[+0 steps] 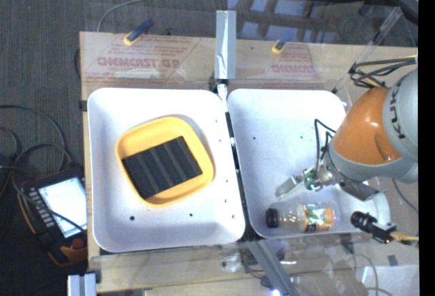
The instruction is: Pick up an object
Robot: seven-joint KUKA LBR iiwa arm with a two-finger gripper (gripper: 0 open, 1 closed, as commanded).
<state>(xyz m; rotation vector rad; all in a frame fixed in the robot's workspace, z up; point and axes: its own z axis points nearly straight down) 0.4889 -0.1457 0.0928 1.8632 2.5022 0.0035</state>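
Gripper position over right bin, bottle lying on bin floor

Bench (92,60) of pale wood carries two shallow white bins side by side. Left white bin (102,124) contains a yellow rounded-square plastic dish (132,138) resting upside-up on the bin floor, slightly rotated against the bin walls. A black ribbed rectangular pad (162,166) lies inside the dish and covers most of its floor.

Right white bin (279,118) contains a small clear plastic bottle with a black cap and a green-and-orange label (302,217). The bottle lies on its side close to the near wall of the bin, cap pointing toward the left bin. It rests on the bin floor.

Grey arm with an orange band (363,135) reaches in from the right and hangs over the right-hand part of the right bin. The two-finger gripper (296,183) extends from the wrist toward the middle of the bin, its translucent fingers (287,186) pointing down and to the left. The gripper tip sits just above the bottle in the view, near it but apart from it. Nothing is visible between the fingers. Jaw state: cannot be determined from this view, as the fingers overlap and blend with the white floor.

Black cables (323,135) run along the wrist.
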